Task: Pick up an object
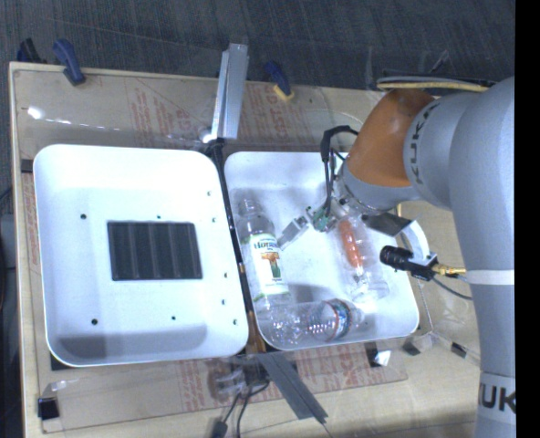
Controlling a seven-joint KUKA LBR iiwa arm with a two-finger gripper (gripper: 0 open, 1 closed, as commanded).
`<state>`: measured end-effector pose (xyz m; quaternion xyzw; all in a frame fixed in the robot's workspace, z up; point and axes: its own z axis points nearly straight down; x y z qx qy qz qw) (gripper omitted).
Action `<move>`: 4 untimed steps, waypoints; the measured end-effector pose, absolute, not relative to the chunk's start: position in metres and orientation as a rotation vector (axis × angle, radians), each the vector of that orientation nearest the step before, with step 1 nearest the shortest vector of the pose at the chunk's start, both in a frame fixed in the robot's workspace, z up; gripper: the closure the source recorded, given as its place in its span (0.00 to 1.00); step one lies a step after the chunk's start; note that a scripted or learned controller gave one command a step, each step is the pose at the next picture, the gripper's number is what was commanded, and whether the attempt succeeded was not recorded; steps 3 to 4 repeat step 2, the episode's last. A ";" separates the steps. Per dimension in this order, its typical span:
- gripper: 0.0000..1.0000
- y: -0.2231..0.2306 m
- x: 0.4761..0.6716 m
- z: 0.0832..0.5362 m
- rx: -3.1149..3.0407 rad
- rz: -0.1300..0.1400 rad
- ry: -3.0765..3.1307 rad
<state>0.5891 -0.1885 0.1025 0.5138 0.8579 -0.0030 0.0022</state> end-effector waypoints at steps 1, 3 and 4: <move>0.00 -0.210 0.586 0.208 1.556 -0.001 2.728; 0.00 -0.208 0.602 0.150 1.491 -0.001 2.768; 0.00 -0.208 0.602 0.150 1.491 -0.001 2.768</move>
